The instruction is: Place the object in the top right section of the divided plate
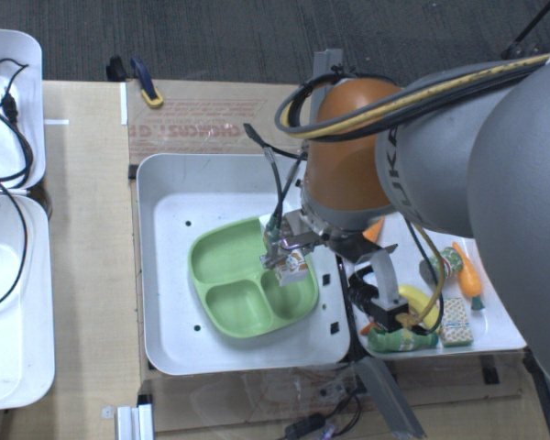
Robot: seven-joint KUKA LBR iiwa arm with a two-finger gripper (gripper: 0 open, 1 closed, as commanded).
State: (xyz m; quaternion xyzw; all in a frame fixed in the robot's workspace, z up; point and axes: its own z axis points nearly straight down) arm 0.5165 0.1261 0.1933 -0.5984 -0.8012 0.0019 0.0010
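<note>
A light green divided plate lies in the white bin at the middle of the camera view. It has a large section on the left and smaller sections at the bottom and on the right. My gripper hangs over the plate's right side, just under the orange wrist band. Directly under the gripper tip is a small object with white and orange markings, over the plate's right section. Whether it is gripped or resting on the plate is unclear.
The right bin holds a banana, a carrot, a green packet and a small patterned box. The arm covers much of that bin. A blue-handled tool lies on the bench at the back left.
</note>
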